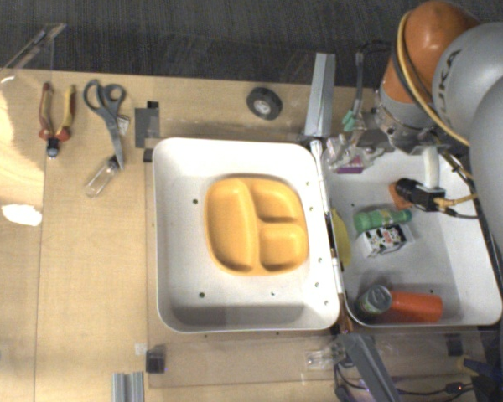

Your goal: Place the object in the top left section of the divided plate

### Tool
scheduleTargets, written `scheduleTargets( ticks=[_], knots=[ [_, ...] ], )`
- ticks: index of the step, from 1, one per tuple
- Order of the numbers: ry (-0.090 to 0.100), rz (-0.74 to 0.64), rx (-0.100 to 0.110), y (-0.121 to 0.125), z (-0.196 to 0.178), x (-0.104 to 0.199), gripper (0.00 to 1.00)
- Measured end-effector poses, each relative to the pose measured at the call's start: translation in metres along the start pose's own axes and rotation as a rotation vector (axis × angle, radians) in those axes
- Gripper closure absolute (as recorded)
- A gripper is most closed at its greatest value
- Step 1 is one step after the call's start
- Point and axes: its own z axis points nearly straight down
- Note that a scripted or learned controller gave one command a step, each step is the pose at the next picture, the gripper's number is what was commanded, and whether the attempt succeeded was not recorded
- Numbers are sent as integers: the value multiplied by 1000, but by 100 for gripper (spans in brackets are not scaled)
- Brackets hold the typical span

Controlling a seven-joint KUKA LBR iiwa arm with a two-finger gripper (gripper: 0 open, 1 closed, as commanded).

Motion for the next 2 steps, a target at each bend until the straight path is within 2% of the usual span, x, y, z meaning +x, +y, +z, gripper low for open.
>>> scheduleTargets(
  ticks=[1,2],
  knots=[
    [2,-2,-10,-14,-3,102,100],
    [1,-2,-10,-14,-3,102,0]
  ],
)
